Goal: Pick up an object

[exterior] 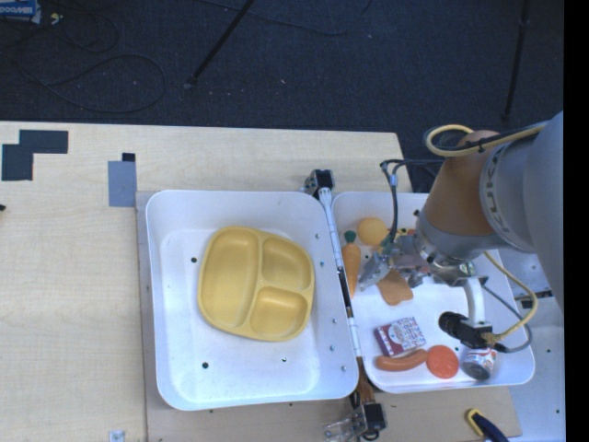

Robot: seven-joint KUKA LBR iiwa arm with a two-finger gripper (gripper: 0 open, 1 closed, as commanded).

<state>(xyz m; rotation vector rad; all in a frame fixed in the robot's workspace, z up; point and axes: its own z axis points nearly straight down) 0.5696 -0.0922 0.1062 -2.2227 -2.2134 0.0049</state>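
My gripper is low inside the right bin, near its left wall. It hangs between an orange carrot on its left and a tan flat piece just below it. A yellow round fruit lies just above the gripper. I see nothing clearly held. Toward the bin's front lie a red box, a sausage, a red-orange ball and a silver can.
The left bin holds a yellow divided plate. A metal divider runs between the two bins. My arm covers the right bin's upper right part. Bare wooden bench lies to the left.
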